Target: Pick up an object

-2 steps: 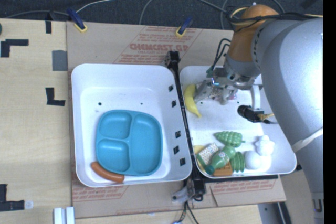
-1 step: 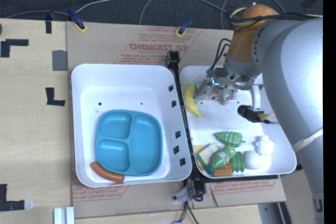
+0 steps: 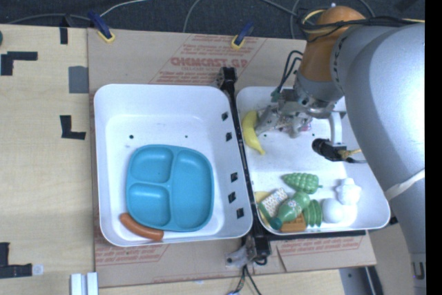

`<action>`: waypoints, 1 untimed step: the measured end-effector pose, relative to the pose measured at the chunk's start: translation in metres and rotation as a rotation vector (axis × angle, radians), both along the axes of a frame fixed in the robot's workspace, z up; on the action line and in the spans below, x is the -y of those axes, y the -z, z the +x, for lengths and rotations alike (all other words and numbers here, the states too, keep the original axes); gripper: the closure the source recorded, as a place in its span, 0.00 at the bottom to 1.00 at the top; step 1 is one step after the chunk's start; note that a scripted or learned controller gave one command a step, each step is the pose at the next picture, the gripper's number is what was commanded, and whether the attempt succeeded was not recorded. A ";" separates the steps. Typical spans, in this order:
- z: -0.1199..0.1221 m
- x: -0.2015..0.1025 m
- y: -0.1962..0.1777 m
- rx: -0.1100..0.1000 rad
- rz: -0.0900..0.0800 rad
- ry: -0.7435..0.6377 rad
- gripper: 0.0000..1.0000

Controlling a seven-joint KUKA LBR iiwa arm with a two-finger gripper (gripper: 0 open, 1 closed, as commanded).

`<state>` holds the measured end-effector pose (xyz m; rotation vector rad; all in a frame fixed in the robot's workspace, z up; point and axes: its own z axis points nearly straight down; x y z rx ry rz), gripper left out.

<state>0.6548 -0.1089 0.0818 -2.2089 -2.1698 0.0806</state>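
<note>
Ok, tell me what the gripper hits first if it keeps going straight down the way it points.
Probably the yellow banana, lying just left of the gripper in the right bin. Depth is hard to judge, so it could meet the bin floor beside it instead.

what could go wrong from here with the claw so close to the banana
1. The claw sits beside the yellow plastic banana, which lies against the right white bin's left wall; a grasp there may clip the wall or push the banana away.
2. The curved banana could slip out of a two-finger pinch.
3. The toys heaped in the near corner, such as the green ridged toy vegetable, are tightly packed, so a pick there might snag a neighbour.
</note>
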 end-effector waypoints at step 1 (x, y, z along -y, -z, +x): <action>-0.003 0.001 0.000 0.009 0.004 -0.003 0.00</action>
